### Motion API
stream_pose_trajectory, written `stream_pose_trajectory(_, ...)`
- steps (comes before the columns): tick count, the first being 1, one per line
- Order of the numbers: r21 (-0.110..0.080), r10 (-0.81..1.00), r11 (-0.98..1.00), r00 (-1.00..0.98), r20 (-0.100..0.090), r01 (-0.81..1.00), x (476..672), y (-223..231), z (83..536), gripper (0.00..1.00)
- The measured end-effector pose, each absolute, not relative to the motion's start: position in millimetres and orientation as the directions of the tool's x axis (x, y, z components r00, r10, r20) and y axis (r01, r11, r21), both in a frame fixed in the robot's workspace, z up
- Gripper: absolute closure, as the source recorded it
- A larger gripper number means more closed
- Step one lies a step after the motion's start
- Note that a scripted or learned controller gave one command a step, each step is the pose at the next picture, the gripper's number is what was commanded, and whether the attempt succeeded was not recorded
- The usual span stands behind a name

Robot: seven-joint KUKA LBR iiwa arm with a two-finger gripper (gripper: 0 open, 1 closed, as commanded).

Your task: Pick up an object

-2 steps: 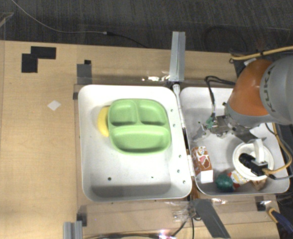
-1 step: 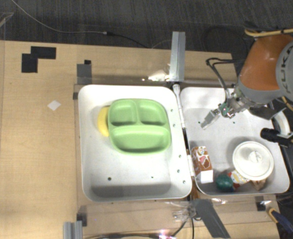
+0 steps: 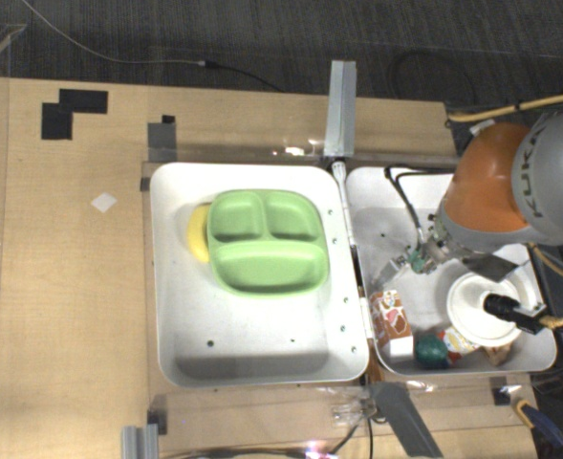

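Along the right bin's (image 3: 388,191) near edge you see a small red-and-white carton (image 3: 391,316), a dark green object (image 3: 431,351) and a white round dish (image 3: 477,309). Just beyond them hangs your gripper (image 3: 418,257); its state can't be told. Left bin (image 3: 185,285): green divided tray (image 3: 266,240).

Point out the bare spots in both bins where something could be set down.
Left bin: the wide floor in front of the green divided plate is bare. Right bin: a bare strip at the back, behind the gripper. Its front is crowded by the white cup, the green object and the printed packet.
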State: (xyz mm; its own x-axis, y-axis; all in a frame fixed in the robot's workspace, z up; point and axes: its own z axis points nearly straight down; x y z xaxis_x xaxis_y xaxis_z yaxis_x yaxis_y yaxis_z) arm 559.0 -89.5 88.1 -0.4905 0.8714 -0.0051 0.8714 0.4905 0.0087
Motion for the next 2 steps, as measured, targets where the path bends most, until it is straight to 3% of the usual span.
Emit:
stream_pose_trajectory(1,0.003,0.902,0.433,-0.433,-0.001,0.902,591.9,-67,185,0.0)
stream_pose_trajectory(2,-0.001,0.945,0.328,-0.328,0.0,0.945,558.4,-114,176,0.0)
